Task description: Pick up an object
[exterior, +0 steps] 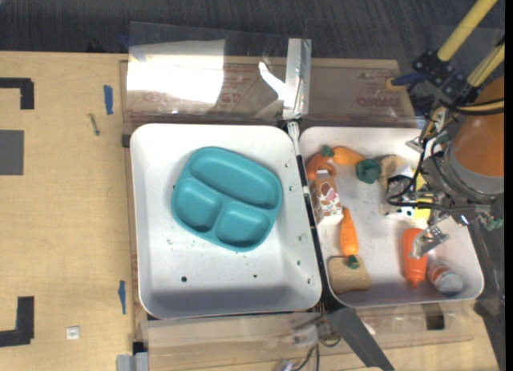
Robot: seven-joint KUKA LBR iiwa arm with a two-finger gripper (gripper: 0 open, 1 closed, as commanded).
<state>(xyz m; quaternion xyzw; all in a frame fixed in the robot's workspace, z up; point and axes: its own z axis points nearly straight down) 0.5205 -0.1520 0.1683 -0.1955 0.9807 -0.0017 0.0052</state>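
One orange toy [414, 259] just below gripper [434, 237], right bin [473, 285]

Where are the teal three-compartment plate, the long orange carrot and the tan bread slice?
Teal three-compartment plate [228, 196]: camera view, on the central ridge between compartments.
Long orange carrot [349, 234]: camera view, mid-body.
Tan bread slice [347, 276]: camera view, on its top face.

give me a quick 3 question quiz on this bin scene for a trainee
1. True or false: the teal tray lies in the right bin.
2. Which bin is the gripper over? A) left bin B) right bin
3. Fill in: the tray has ___ compartments.

Key: 1. false, it lies in the left bin. 2. B. 3. three.
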